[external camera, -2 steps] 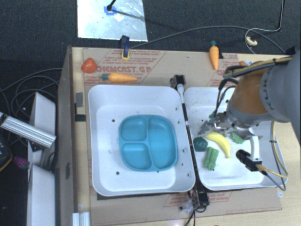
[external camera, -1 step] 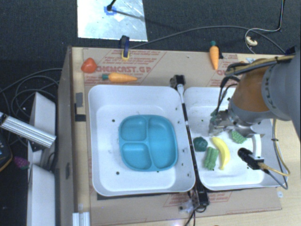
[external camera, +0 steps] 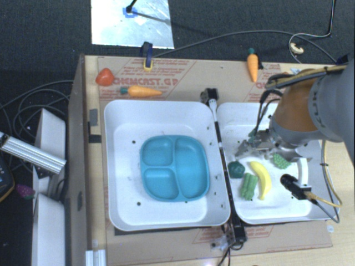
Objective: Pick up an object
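The gripper (external camera: 250, 146) is hovering low in the right bin (external camera: 236, 115) near the banana (external camera: 261, 177) (finger state unreadable, cannot tell), nothing lifted, pick not yet done.

Even overhead light, glare on the foil sheet (external camera: 132, 15), slight softness.
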You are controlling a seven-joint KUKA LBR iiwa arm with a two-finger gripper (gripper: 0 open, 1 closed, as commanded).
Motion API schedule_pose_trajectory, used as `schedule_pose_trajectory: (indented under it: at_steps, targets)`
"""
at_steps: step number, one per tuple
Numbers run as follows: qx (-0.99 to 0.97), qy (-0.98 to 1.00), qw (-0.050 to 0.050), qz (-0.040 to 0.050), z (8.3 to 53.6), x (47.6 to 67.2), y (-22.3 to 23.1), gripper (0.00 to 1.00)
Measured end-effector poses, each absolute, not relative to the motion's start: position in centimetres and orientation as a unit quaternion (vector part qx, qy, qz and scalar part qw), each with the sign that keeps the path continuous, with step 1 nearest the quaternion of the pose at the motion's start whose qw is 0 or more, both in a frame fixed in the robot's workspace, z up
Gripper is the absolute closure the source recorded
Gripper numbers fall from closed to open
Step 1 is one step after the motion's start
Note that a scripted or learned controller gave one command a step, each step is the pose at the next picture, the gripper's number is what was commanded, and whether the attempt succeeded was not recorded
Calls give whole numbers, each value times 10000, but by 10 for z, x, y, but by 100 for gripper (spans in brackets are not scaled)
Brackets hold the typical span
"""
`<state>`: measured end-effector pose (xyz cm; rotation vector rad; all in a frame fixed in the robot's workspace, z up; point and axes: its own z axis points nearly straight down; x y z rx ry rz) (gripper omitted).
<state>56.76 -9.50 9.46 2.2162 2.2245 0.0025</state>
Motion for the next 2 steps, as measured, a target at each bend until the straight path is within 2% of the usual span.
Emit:
schedule_pose_trajectory:
  at_steps: [1, 2]
  targets:
    - [7069, 7073, 2, -1, 84, 515, -111, 0]
    - [7063, 7079, 15, 14, 95, 516, -111, 100]
